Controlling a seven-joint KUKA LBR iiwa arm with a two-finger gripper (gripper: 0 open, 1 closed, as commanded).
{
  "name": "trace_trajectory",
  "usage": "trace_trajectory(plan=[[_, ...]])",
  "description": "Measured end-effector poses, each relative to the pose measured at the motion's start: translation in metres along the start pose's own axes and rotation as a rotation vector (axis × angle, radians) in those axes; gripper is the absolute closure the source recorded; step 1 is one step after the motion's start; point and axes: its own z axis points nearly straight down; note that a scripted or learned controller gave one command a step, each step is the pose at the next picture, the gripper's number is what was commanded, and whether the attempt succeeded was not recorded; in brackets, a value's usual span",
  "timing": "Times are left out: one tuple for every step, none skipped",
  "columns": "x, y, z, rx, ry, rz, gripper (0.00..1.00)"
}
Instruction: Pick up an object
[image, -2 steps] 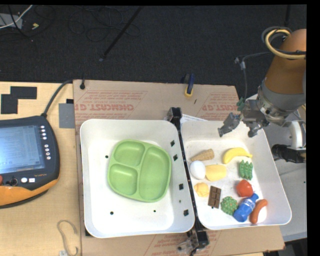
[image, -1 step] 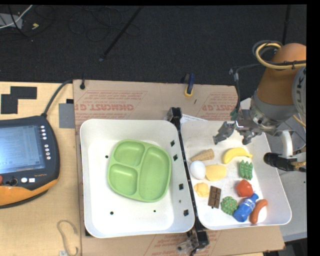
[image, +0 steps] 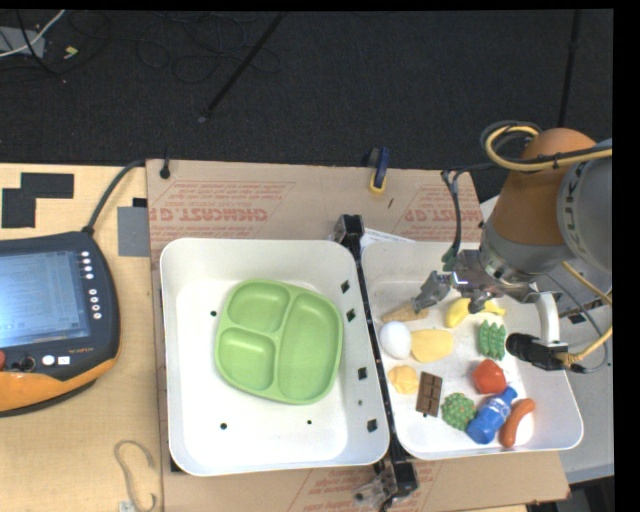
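Note:
My gripper (image: 455, 297) hangs over the back part of the right bin (image: 560, 440), its fingers spread open with nothing between them. Just below it lies a yellow banana-like piece (image: 457, 314). Around it in the same bin are a white egg (image: 396, 340), a yellow wedge (image: 432, 346), a green ridged piece (image: 490, 338), a red tomato (image: 489, 377), a brown chocolate bar (image: 429, 393), a green bumpy ball (image: 459, 410), a blue bottle (image: 488, 420) and an orange-red sausage (image: 517, 423).
The left bin (image: 190, 300) holds a green divided plate (image: 280, 342). A black divider rail (image: 368, 340) separates the bins. A teach pendant (image: 50, 320) lies on the bench at far left. The arm's orange band (image: 535, 200) rises at the right.

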Motion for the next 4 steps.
trace_trajectory(plan=[[0.008,-0.01,0.054,-0.001,0.0,-0.001,0.0],[0.008,-0.01,0.068,-0.005,0.0,0.004,0.0],[0.006,-0.011,0.058,-0.004,0.0,0.011,1.0],[0.003,-0.011,0.016,-0.01,-0.002,0.011,1.0]])
